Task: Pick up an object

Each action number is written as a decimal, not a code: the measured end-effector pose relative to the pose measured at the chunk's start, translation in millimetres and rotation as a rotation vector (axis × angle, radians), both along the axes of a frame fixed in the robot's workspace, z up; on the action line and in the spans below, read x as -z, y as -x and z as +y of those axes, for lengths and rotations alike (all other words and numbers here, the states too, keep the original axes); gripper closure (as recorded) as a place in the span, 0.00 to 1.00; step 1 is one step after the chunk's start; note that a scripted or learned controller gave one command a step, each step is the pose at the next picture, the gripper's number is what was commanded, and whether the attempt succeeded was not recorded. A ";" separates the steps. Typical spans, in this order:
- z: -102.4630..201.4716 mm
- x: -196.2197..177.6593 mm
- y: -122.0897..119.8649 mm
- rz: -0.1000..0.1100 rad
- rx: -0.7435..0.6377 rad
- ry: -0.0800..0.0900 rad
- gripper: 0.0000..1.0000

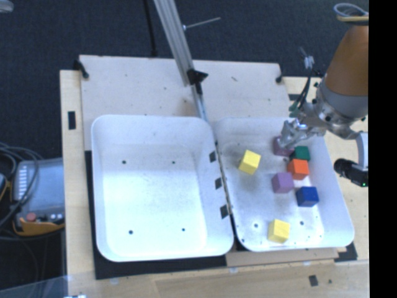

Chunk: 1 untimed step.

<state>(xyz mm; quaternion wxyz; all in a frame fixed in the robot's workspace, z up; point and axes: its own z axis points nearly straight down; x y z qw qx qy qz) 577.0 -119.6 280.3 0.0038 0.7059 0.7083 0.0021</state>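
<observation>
A mauve block (281,145) sits in the right bin (329,225), toward the bin's 1 o'clock corner, directly under the end effector (289,133). The end effector is down at this block, its metal tip touching or just above the top face; how far it is open cannot be told, and no block is seen lifted in it.

Just at 4 o'clock from the mauve block lies a green block (302,153), and touching it at 6 o'clock an orange block (299,167). A purple block (282,182) rests just beside the orange one at its 8 o'clock, and a blue block (307,195) lies near at 5 o'clock from the orange. A yellow block (250,162) stands apart at 9 o'clock from this cluster, and a second yellow block (279,230) lies near the bin's 6 o'clock rim. The green and orange blocks crowd the mauve one on its lower right side.

The left bin (105,166) lies at 9 o'clock, its rim touching the right bin's. Both rest on a pale tabletop (136,82) over dark carpet (74,17). A slanted aluminium post (175,36) rises at 12 o'clock. The arm (347,67), orange above a grey wrist, enters at 3 o'clock. A handheld control unit (37,197) with cables lies at 9 o'clock off the tabletop. No writing is legible.
</observation>
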 end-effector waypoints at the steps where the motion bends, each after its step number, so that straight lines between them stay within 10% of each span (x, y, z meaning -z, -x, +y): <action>1: 46.1 0.6 5.7 0.007 -0.003 -0.003 1.00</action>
